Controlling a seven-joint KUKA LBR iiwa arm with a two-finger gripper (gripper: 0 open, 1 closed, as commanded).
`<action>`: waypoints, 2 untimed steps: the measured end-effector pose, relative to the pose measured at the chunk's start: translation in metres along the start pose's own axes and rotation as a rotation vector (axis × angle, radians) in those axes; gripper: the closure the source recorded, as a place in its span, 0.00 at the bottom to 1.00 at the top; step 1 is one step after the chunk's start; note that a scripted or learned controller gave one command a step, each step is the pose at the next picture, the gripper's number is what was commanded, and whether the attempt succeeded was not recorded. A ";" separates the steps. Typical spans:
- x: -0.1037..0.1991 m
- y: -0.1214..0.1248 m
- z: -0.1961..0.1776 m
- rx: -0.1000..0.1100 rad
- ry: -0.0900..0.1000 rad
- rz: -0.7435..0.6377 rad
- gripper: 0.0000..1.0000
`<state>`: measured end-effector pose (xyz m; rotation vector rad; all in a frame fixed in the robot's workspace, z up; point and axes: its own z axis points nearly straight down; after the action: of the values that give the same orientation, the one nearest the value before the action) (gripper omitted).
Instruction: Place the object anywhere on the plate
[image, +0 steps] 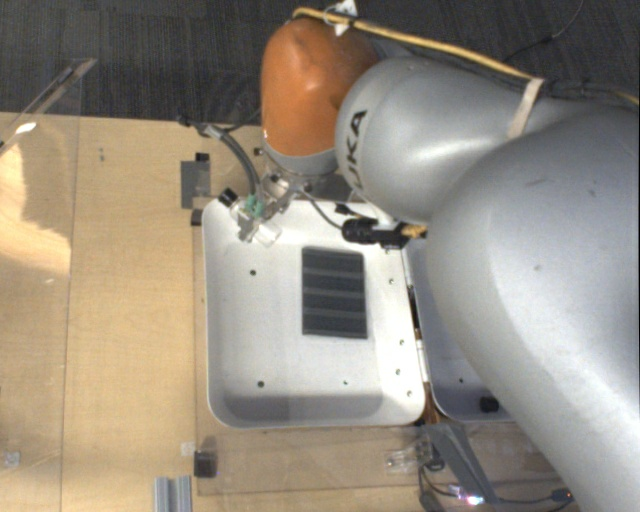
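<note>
A pale wooden tabletop (110, 300) is seen at the left. On it stands a shallow white plastic bin (235, 350), and at the bin's upper left corner the claw (252, 222) is poised low, its tip small and blurred; whether it is apart or together cannot be told, and no object can be made out in it. Near the bin's middle lies a dark grey ribbed rectangular plate (334, 292). The task appears to be at the pickup or carrying step. A move rightward over the plate would be called for next.
</note>
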<state>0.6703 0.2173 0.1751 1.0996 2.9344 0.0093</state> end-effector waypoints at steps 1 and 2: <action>0.018 0.001 -0.125 -0.003 -0.001 -0.188 1.00; 0.018 0.009 -0.073 0.002 0.003 -0.031 1.00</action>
<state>0.6620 0.2352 0.2482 1.0557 2.9543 0.0073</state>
